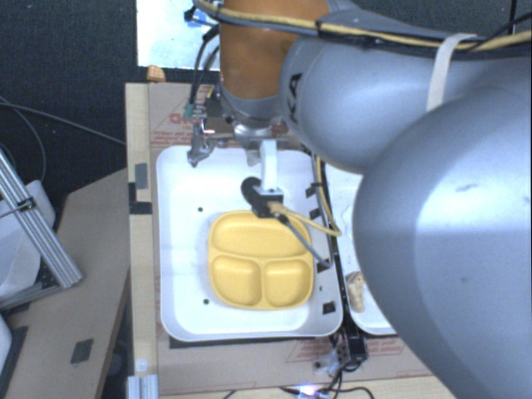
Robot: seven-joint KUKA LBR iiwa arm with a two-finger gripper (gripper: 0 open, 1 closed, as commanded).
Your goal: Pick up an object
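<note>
Your claw hung low over the far end of the bin on the view's left, just past the tray, and from this slant you could not tell whether it was apart or together; nothing showed in its grip. Largest in view was the grey arm, reaching in from the right above the bench and covering most of the right-hand bin. The yellow divided tray lay flat in the middle of the left bin, three compartments facing up. Judged as moulded plastic, it should be light, stiff and rather slick, and too broad to span, so you would do best to pinch its raised rim at the far edge, nearest the claw. A small pale object lay in the right bin near the dividing wall. Red print on the cardboard under the bins was too blurred to read.
</note>
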